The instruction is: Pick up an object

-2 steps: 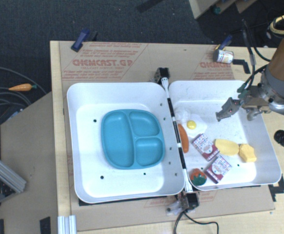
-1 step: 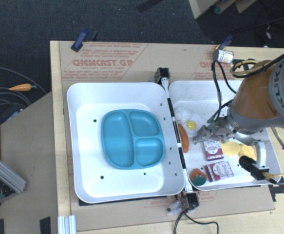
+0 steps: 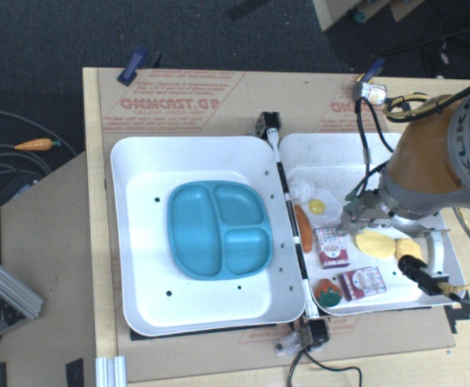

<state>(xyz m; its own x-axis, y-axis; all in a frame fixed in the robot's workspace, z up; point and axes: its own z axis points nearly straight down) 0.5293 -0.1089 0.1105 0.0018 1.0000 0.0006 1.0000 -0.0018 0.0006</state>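
Note:
The right bin (image 3: 331,147) holds several small items: an orange carrot-like stick (image 3: 303,226) along its left wall, a small yellow piece (image 3: 318,207), two red and white packets (image 3: 332,246) (image 3: 362,282), a red and green piece (image 3: 326,290) at the front, and a pale yellow banana-like item (image 3: 377,243). My gripper (image 3: 358,215) hangs low in this bin, just right of the yellow piece and above the first packet. The wrist hides its fingertips.
The left bin (image 3: 138,216) bears a blue divided plate (image 3: 220,228) in its middle. The arm's grey and orange body (image 3: 432,164) covers the right bin's right part. Cables run over the bench's back right corner.

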